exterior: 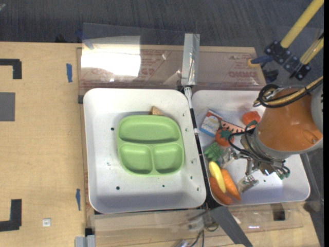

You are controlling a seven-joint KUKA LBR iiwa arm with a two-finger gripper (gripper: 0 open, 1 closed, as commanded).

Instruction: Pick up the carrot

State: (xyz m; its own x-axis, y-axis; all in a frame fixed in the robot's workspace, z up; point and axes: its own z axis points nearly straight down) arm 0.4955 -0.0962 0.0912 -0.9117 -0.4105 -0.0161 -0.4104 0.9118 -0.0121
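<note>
Carrot (226,188) is seen at the front-left corner of the right bin (298,192), an orange body lying at a slant against the bin's left wall, tip toward the front rim. A banana (216,176) lies across its upper end, touching it, so the carrot is partly overlaid; the pile is judged to have slid into the corner where the wall stops it. Just behind, a green leafy toy (212,151) and a tomato-like piece (224,138) are crowded, with a small carton (211,123) and another red-orange item (251,118) farther back. The gripper (250,179) is noted just right of the carrot, low over the bin floor, hung under the orange band (288,125). Its metal fingers point down and toward the front-left; the carrot is not between them, and nothing is seen held. Whether the fingers are spread or closed cannot be told from this slant. The carrot is beside the gripper, apart from it by a narrow gap. The left bin (103,189) bears a green tray (151,144), with a brown scrap (156,110) at its back edge.
</note>
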